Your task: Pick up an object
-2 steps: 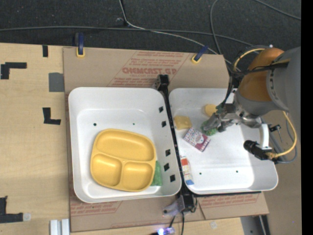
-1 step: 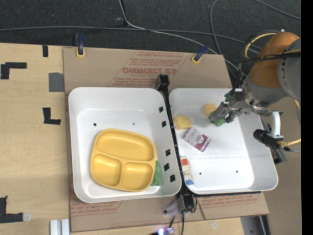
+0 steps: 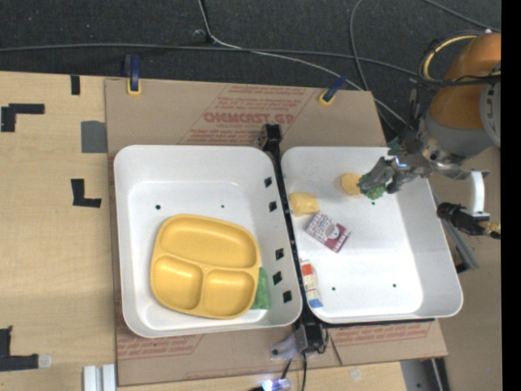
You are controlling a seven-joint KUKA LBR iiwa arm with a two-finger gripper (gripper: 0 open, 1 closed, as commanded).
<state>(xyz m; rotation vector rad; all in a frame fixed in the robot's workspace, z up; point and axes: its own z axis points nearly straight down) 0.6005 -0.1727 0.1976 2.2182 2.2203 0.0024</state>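
We note gripper [image 3: 376, 182] low over right bin [image 3: 423, 243], beside small round yellow piece [image 3: 351, 184]; finger spread we cannot tell.

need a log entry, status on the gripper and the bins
Gripper low over right bin, beside small yellow piece. Grasp cannot be told. Packet and second yellow piece lie apart. Yellow tray in left bin.

I count two shallow white plastic bins [image 3: 134, 218], one yellow three-compartment plastic tray [image 3: 205, 264], two pale yellow lumps [image 3: 304, 204], one maroon-and-white packet [image 3: 327, 232], one slim red-and-white tube [image 3: 309, 282], one green item [image 3: 262, 290].
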